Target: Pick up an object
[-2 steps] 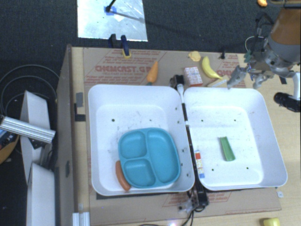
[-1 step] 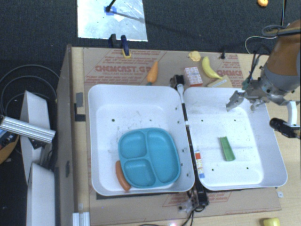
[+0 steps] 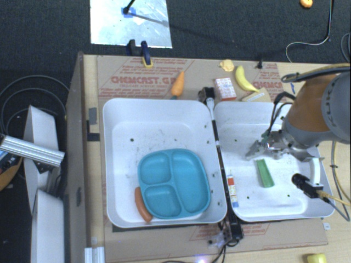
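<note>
Camera view: nearest, at the near edge of the left bin (image 3: 118, 147), an orange sausage-shaped piece (image 3: 142, 204) lies against the near-left corner of a blue sectioned plate (image 3: 173, 183). A small tube (image 3: 232, 189) with red and blue print rests on the seam between the two bins. In the right bin (image 3: 241, 130) a green stick (image 3: 265, 172) lies flat, just near of the pincer (image 3: 262, 147), whose metal tip sits low over the bin floor; whether it is spread or pressed together cannot be told, and nothing shows between its fingers. The grey arm (image 3: 312, 114) with its orange band crosses the bin's right side. Beyond the bins, on the cardboard-covered table (image 3: 159, 78), lie a carrot (image 3: 177, 84), a small printed box (image 3: 225, 89) and a banana (image 3: 243, 80). Farther still, a shiny sheet (image 3: 130, 15) lies on dark carpet.
</note>
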Available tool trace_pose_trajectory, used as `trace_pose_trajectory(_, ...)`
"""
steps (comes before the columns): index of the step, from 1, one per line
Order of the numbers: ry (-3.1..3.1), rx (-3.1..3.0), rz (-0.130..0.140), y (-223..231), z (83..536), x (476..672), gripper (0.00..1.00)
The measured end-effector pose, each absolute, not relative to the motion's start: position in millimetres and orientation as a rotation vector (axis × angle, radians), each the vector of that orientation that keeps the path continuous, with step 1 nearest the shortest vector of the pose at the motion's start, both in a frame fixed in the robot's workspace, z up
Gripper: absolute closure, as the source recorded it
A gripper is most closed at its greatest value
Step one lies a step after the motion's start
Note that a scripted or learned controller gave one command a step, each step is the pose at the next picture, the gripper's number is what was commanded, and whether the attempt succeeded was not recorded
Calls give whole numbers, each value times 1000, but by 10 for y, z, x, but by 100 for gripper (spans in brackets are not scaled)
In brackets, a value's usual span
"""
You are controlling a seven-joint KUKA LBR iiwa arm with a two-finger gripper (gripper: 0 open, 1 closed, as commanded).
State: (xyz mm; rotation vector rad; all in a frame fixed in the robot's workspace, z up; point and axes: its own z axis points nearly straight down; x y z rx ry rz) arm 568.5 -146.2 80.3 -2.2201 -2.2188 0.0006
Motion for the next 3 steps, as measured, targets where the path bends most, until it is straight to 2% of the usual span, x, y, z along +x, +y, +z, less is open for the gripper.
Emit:
trace_pose_trajectory(1,-2219,-2220,3,-1448,838,5244,0)
trace_pose_trajectory(2,-2224,-2222,-4,-1446,953,5278,100)
trace_pose_trajectory(3,-2248,-2214,-24,-618,1918,6408,100)
